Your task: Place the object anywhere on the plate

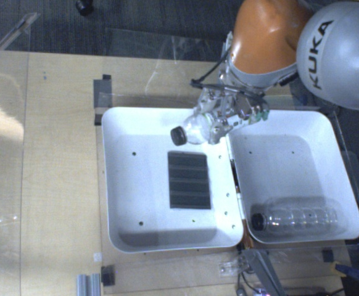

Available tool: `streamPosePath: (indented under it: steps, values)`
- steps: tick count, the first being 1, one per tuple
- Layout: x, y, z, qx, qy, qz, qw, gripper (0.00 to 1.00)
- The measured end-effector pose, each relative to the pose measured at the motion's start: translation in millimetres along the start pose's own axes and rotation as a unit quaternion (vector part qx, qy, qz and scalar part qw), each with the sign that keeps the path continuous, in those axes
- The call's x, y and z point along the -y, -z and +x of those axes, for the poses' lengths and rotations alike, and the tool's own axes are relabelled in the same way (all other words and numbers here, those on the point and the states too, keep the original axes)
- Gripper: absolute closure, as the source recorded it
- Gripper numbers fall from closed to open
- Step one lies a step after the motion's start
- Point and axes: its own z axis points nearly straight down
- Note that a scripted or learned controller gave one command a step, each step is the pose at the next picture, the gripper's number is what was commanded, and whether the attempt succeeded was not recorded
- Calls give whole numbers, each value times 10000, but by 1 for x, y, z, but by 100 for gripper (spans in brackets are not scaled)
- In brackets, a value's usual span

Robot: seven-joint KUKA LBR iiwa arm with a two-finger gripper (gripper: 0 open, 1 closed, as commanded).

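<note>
Lying low in the right bin [346, 165], near its front wall — a clear bottle [293, 219], black cap to the left. Up at the bins' far edge, gripper [219, 119] clenched on a second clear bottle [192, 130], black cap pointing left, held over the left bin's [121, 184] back right corner. Below it, well apart — dark ridged plate [189, 179] flat on the left bin's floor.
</note>
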Motion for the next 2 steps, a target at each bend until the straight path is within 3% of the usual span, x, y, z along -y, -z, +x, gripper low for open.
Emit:
streamPosePath:
  steps: [1,2]
  values:
    - [58,6,-13,4,1181,2,9930,100]
    - [16,-26,13,-10,2998,-13,9540,100]
